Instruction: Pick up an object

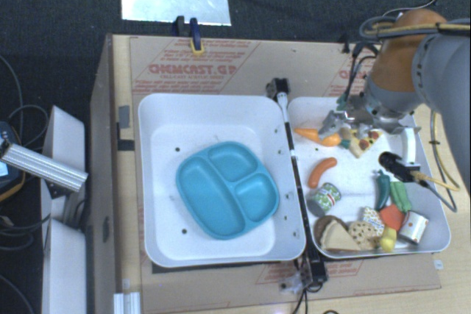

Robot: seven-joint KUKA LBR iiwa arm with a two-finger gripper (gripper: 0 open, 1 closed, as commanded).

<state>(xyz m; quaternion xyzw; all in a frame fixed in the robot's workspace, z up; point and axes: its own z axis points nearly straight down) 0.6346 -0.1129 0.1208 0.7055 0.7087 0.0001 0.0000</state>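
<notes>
My gripper [335, 123] is low over the far left part of the right bin [438, 211], reaching in from the right. Just below and left of it lies an orange carrot [309, 134], its thick end right by the gripper's tip; whether they touch is unclear. An orange-red sausage [321, 171] lies nearer the front. A small pale and red toy cluster [360, 141] sits just right of the gripper.
The left bin [169, 121] holds a blue divided plate [227, 189]. At the right bin's front lie a green-labelled can [327, 197], bread and a cracker [346, 234], a green pepper [384, 191], a red piece [392, 217] and a silver can [414, 226].
</notes>
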